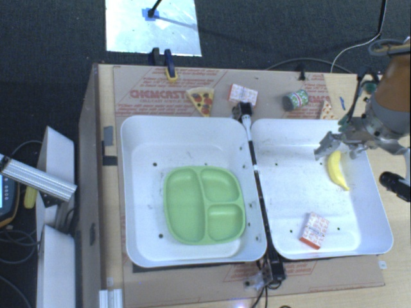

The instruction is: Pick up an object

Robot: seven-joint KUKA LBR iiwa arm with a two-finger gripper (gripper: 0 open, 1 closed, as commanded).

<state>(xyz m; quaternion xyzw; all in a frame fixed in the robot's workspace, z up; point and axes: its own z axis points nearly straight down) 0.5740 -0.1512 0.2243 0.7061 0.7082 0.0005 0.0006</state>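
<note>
We were in the approach, above the curved yellow banana (337, 169)

Our grey two-finger gripper (336, 144) hung released and held nothing; the banana lay just below the jaws in the right shallow white bin (282, 191), near its far wall, so we judged a straight descent next, with open floor on the inner side

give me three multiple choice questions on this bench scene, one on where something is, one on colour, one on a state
1. Where does the banana lie?
A. left bin
B. right bin
C. on the cardboard

2. What colour is the divided plate?
A. green
B. red
C. blue

3. How does the small can lie on the cardboard?
A. upright
B. on its side
C. inside a bin

Answers:
1 B, it rests in the right bin just beneath the gripper.
2 A, pale green, sitting in the left bin.
3 B, its round end faces sideways.
</note>
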